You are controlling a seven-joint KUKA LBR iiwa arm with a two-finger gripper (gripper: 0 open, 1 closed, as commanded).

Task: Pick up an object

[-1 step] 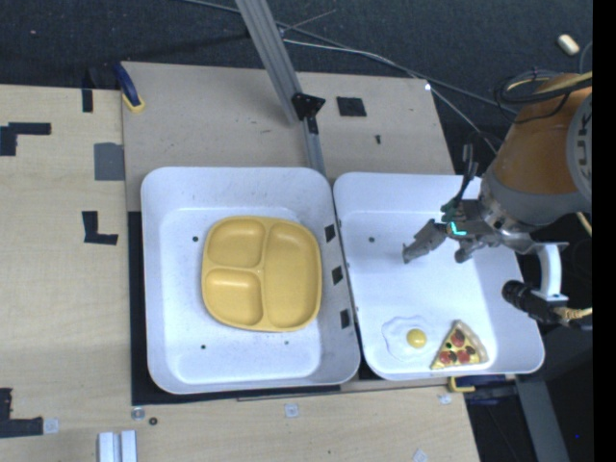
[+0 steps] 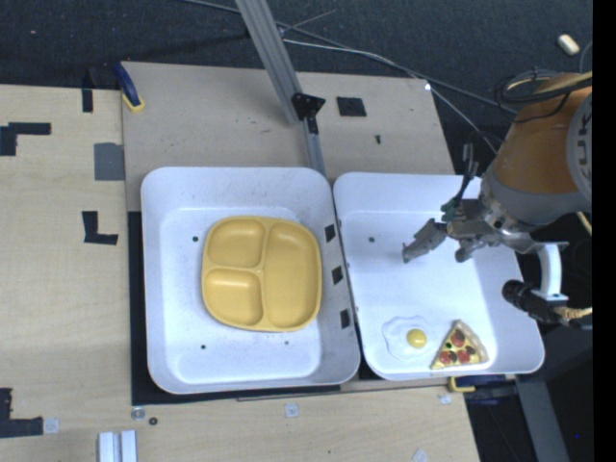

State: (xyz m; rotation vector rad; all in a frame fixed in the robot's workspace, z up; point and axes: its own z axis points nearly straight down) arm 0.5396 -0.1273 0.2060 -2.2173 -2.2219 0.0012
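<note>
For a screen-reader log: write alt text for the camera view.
A grey-and-orange robot arm's gripper hovers over the right white bin, holding nothing, with a toy fried egg and a toy pizza slice lying near that bin's front edge. The left white bin holds a yellow divided plate.

A pale wooden bench top spreads across the scene, marked with black tape patches and angular black tape strips. Beyond its far edge lies dark carpet-like flooring, crossed by thin cables. A grey metal pole slants down from the top edge to a black bracket on the bench. A blue and yellow clamp grips the bench's far left corner. A small metal bracket sits at the near edge. Light is even and soft, with faint shadows.
</note>
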